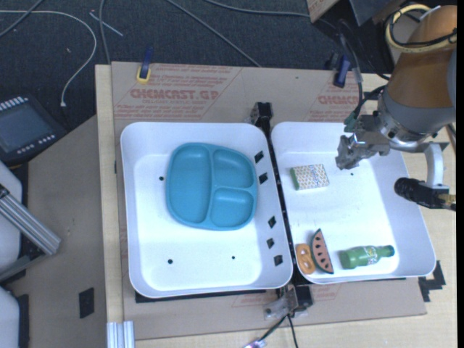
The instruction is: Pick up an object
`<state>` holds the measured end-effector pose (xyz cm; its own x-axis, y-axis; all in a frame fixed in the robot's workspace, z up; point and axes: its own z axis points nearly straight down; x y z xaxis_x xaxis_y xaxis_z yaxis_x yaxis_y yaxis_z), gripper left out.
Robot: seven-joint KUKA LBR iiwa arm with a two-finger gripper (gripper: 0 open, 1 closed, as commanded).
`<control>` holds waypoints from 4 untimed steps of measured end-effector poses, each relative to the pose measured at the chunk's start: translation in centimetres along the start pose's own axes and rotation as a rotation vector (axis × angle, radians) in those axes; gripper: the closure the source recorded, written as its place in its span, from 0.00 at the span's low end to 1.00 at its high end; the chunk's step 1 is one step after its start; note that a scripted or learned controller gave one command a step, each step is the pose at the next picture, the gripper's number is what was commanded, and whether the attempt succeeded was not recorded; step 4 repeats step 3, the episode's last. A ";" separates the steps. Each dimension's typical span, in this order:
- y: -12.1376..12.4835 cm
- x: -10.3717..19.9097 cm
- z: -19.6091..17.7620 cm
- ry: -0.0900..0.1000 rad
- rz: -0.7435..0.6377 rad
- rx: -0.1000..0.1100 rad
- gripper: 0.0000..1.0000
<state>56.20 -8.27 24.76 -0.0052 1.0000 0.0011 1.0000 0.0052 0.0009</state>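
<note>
Camera view, one moment of a pick attempt; I read it from the near edge to the far one.

Nearest me, along the near wall of the right bin (406,194), lie three small items in a row: an orange piece (304,258) at the left, a watermelon slice (322,251) leaning against it, and a green bottle (367,254) on its side at the right. I judge they sit there because loose items slide toward the walls; a wall so close leaves little room for a finger on that side.

Farther in, the sponge (310,177) lies flat and alone on the open floor, apart from all walls. I take it as the easiest target for that reason.

Just right of the sponge and slightly farther, the gripper (349,155) hangs above the bin floor, pointing down. I see nothing between its fingers, and I cannot tell whether it is released or clenched; the picture is too coarse there. I judge it is placed for a descent near the sponge, though a shift left would be needed to centre on it.

In the left bin (134,194), a blue divided plate (212,185) rests flat at mid-floor, well apart from the gripper.

Two blue clamps (145,69) at the far edge pin the cardboard sheet (181,89) under the bins.
</note>
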 end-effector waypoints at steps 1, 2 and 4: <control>1.2 5.2 -0.5 0.001 -0.001 -0.001 1.00; 3.0 9.9 -0.8 0.001 -0.001 -0.001 1.00; 5.1 14.6 -0.6 0.001 0.000 -0.001 1.00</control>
